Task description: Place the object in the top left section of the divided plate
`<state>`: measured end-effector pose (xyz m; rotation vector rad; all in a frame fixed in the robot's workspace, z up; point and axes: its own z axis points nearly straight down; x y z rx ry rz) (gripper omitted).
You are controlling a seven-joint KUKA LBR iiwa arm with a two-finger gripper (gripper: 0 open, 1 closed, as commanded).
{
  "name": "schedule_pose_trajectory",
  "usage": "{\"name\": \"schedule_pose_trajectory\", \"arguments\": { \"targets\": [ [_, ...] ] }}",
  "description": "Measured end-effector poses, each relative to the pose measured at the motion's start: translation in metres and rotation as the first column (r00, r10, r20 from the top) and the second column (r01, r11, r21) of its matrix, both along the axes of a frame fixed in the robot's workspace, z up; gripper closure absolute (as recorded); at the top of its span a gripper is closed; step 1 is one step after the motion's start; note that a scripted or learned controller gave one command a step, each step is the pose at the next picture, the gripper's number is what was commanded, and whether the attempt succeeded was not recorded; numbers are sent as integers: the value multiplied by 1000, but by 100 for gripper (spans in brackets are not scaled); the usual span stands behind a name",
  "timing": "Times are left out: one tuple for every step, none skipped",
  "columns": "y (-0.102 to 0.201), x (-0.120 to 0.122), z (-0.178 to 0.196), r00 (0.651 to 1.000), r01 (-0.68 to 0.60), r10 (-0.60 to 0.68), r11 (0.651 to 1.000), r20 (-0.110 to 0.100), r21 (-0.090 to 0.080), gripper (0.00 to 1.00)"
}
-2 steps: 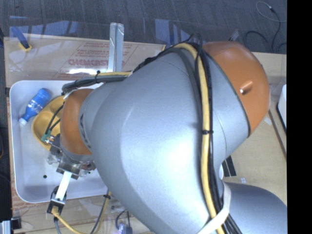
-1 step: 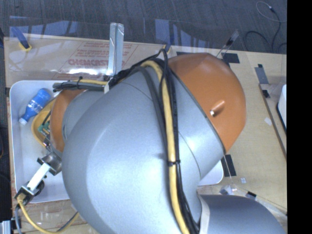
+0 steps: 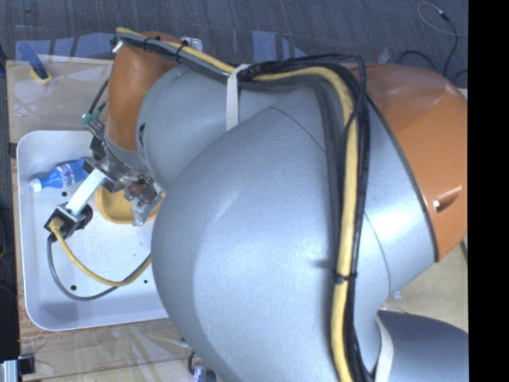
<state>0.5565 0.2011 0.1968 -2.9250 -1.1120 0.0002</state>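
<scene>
Dark grey carpet (image 3: 238, 6) runs across the far side. Nearer lies the pale wooden bench (image 3: 95, 348), with a small blue strip (image 3: 32, 58) at its far left corner. From my single overhead camera, the grey arm (image 3: 262, 237) with its orange band fills the middle and right of the picture, so I work from what shows on the left.

There the left white bin (image 3: 48, 309) sits in plain sight. The claw (image 3: 137, 196) is low over the far right part of this bin, pointing down. I cannot tell whether it is open or closed, because the wrist hardware crowds it and the picture is soft there. I see nothing that I could call gripped.

Right under and just left of the claw is a yellow rounded piece (image 3: 110, 209), half hidden by it. It may be the divided plate, but I can make out no dividers or sections. A blue-and-white item (image 3: 56, 177), shaped like a small bottle or tube, lies on the bin floor to the left of the yellow piece. It is near the yellow piece but apart from it, and clear of the claw.

I judge the blue-and-white item the likeliest object for the task. It rests on the bin floor, not on the yellow piece, so the placing looks not yet done. What is left is to pick it up, carry it and set it in the top left section.
</scene>
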Motion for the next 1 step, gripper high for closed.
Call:
{"name": "schedule_pose_trajectory", "arguments": {
  "targets": [
    [20, 93, 103, 997, -77, 77, 997, -2, -12, 0]
  ]
}}
